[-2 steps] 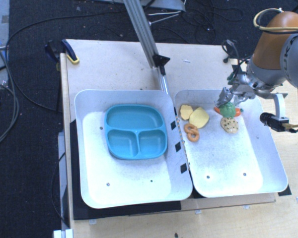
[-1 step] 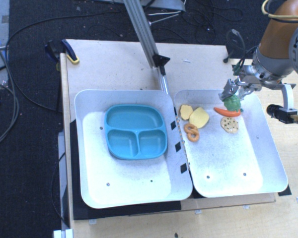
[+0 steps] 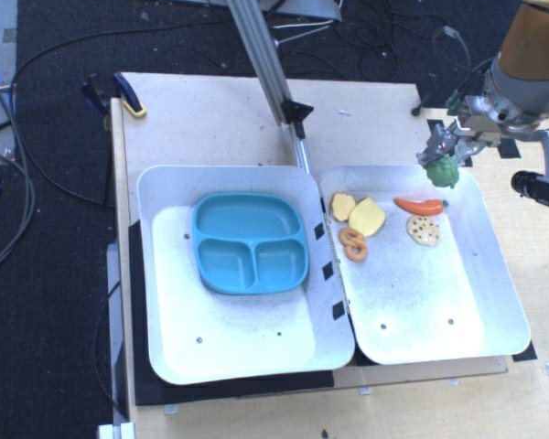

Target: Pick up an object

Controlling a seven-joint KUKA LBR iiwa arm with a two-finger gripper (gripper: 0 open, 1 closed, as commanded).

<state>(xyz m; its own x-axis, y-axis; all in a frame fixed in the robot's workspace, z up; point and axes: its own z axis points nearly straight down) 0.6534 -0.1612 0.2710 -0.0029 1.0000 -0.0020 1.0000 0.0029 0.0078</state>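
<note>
Robot arm lifting a small green toy above two white bins on a worktop (image 3: 210, 117).
Left bin (image 3: 165, 337) holds a blue divided plate (image 3: 251, 243); at far right, the gripper (image 3: 444, 154) clamps the green toy (image 3: 443, 172), seemingly light, soft plastic, gripped across its middle.

A small green lumpy object (image 3: 443, 171) hangs between the jaws at the frame's upper right, over the bin's far rim.

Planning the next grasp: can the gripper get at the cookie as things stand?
Probably yes. The cookie lies flat in the right bin, apart from the carrot with nothing over it. But the gripper already has a green object between its fingers, which it would likely need to drop first.
</note>
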